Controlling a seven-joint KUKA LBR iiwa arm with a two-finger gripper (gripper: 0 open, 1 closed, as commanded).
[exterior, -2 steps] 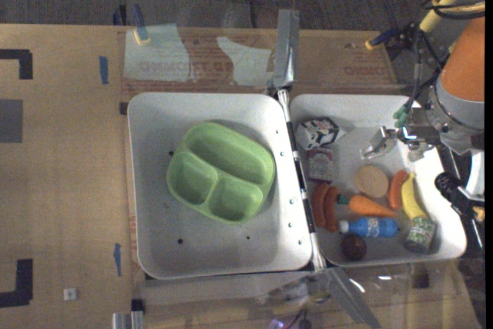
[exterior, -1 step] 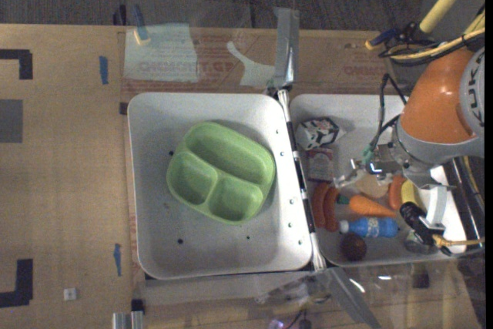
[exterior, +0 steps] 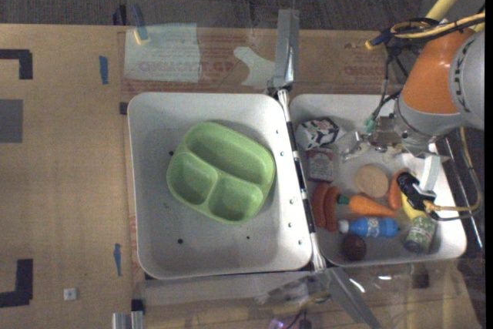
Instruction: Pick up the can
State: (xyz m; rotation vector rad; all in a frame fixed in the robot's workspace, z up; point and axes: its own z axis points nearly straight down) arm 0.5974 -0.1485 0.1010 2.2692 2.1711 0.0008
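Note:
A small can (exterior: 321, 164) with a reddish label stands in the right bin (exterior: 456, 243), close to its left wall and just below a black-and-white cow-patterned carton (exterior: 317, 132). The gripper (exterior: 371, 141) hangs over the upper middle of that bin, to the right of the can and slightly farther back, and apart from it. Nothing shows between the gripper and the can. The grey arm with its orange band (exterior: 435, 85) reaches in from the right.
The right bin also holds a tan round disc (exterior: 372, 181), a carrot (exterior: 371, 206), a red sausage (exterior: 325, 206), a blue bottle (exterior: 372, 227), a dark plum (exterior: 354, 246), a banana (exterior: 414, 203) and a greenish tin (exterior: 420, 233). A green divided plate (exterior: 222, 172) lies in the left bin (exterior: 154, 243).

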